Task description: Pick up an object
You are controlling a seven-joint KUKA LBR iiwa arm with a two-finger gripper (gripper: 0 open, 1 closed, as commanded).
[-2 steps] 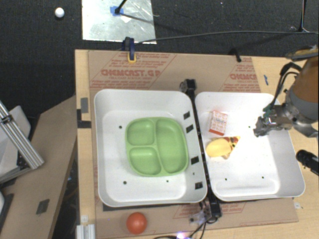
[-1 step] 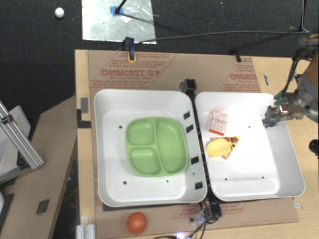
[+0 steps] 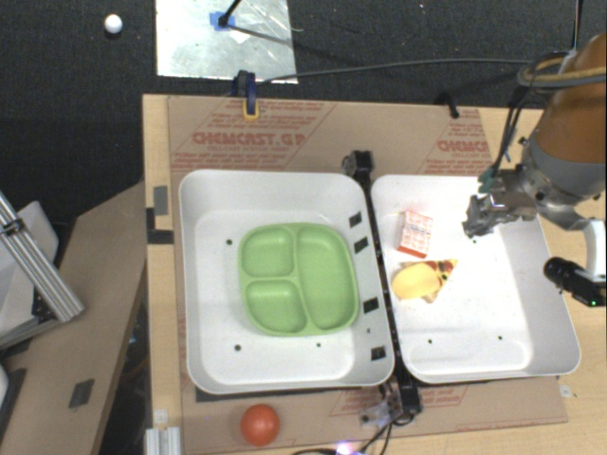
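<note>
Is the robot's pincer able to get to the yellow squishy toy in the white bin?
Probably yes. The pincer hangs over the right-hand white bin, and the yellow soft toy lies uncovered there, with the small orange-and-white packet beside it, not on top.

Lying flat in the right bin (image 3: 531, 349), near its left wall: small orange-and-white packet (image 3: 414, 233), slightly tilted, toward the far edge; just nearer the front, yellow toy (image 3: 417, 280) with a red-tipped end pointing right. Sitting close together, not clearly touching.
</note>
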